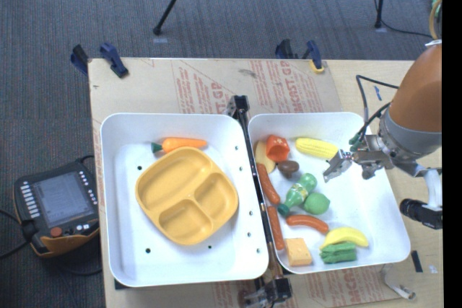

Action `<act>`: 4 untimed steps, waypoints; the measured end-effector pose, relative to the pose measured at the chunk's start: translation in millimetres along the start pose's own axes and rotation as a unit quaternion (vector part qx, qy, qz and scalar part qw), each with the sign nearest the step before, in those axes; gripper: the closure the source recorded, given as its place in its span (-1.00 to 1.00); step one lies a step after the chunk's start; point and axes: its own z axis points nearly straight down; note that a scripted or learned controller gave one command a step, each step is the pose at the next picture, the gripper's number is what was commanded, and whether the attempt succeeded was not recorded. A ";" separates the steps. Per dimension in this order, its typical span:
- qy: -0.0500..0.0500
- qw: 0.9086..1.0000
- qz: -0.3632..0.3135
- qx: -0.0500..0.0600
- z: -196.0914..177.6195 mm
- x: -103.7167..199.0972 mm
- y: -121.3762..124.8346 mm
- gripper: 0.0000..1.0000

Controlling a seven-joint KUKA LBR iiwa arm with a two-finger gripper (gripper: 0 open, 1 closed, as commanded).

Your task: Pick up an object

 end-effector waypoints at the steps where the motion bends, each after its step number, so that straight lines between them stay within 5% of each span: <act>1: 0.001 1.000 0.022 0.001 114.6 10.2 -29.2 -1.00; 2: 0.001 0.993 -0.119 0.001 114.3 44.2 -65.1 -1.00; 3: 0.001 0.993 -0.117 0.001 104.8 44.3 -65.3 1.00; 4: -0.001 0.998 -0.063 -0.001 -159.6 48.4 -64.2 1.00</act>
